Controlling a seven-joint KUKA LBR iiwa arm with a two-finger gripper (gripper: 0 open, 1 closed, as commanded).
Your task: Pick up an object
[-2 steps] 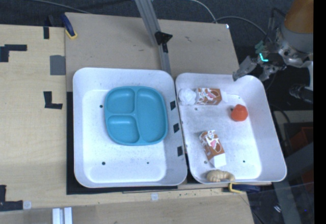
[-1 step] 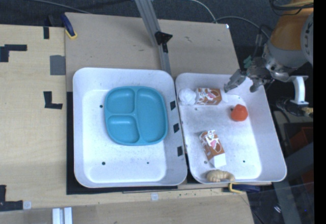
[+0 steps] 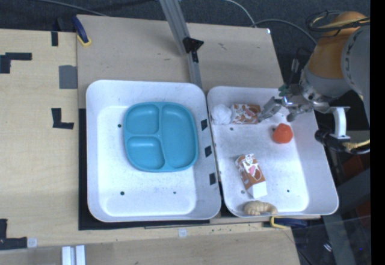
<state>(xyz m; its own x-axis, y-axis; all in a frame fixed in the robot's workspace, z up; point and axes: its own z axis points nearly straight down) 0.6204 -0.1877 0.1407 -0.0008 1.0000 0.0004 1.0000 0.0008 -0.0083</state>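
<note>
End effector point(image 3: 280, 107) seen spread wide above right bin point(image 3: 319, 191), nothing held between fingers, orange ball point(image 3: 282, 134) just below it, small carton point(image 3: 250, 174) laid near bin centre, blue divided plate point(image 3: 160, 136) set in left bin point(image 3: 102, 197)

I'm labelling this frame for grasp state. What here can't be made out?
- Gripper: too small and blurred in the camera view to tell its state, or whether it touches the orange ball.
- Packet: print too small to read.
- White lump beside it: too blurred to identify.
- Tan object at the right bin rim: too small to identify.
- Arm: cut off by the right edge.
</note>
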